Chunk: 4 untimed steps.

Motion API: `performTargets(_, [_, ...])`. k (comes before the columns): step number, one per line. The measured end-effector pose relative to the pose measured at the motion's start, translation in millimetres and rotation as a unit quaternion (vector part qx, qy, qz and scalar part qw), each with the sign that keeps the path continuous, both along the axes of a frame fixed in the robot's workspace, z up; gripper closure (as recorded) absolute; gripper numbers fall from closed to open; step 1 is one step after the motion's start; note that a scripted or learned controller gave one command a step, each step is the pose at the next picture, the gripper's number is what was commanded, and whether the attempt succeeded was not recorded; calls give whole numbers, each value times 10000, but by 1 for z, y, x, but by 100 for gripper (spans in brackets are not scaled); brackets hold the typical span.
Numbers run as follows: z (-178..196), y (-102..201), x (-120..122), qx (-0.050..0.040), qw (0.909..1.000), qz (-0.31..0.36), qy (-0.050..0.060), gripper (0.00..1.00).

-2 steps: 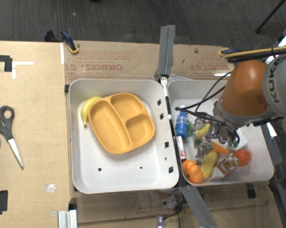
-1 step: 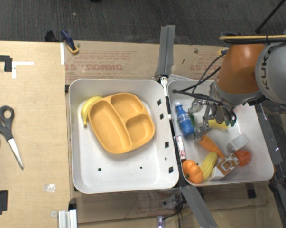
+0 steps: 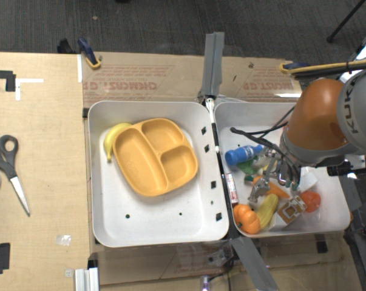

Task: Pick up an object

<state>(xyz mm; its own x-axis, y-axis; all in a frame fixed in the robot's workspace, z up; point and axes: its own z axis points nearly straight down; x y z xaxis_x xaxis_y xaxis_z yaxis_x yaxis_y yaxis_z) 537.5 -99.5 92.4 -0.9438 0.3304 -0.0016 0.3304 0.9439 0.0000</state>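
- Reaching in from the right over the right bin (image 3: 337,223): grey arm (image 3: 352,111) with orange band (image 3: 316,117) above the wrist.
- Hanging low in the middle of that bin's clutter: gripper (image 3: 269,177), metal parts pointing down and left.
- Cannot tell whether clenched or released; tips lost among the objects beneath.
- Nothing visibly caught by the claw.
- Just left of the claw and slightly above: blue bottle (image 3: 240,155), lying on its side, cap end toward the gripper.
- Directly below the claw, seemingly touching or nearly so: yellow corn-like piece (image 3: 267,210), tilted.
- Left of that, against the bin's lower left corner: small orange pumpkin (image 3: 246,218).
- Right of the yellow piece: small brown-and-white box (image 3: 291,210), then a red-orange round item (image 3: 311,200) just beyond.
- Beside the claw's lower edge: an orange carrot-like piece (image 3: 277,191), partly hidden.
- Along the divider side of the right bin: a thin red-and-white stick-shaped packet (image 3: 231,190), well left of the claw.
- In the left bin (image 3: 110,223), well apart from the claw: orange divided plate (image 3: 155,156) with a banana (image 3: 113,137) tucked at its upper left edge.
- On the bench at far left: scissors (image 3: 11,168).
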Motion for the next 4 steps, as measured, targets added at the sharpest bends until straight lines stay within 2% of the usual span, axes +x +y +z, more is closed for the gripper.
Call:
performTargets(1, [10,0,2,-10,10000,15,-22,100])
performTargets(2, [10,0,2,-10,10000,13,-21,0])
performTargets(3, [0,0,-19,-4,9998,-219,-1,0])
performTargets(4, [9,0,-17,-10,9998,-201,-18,100])
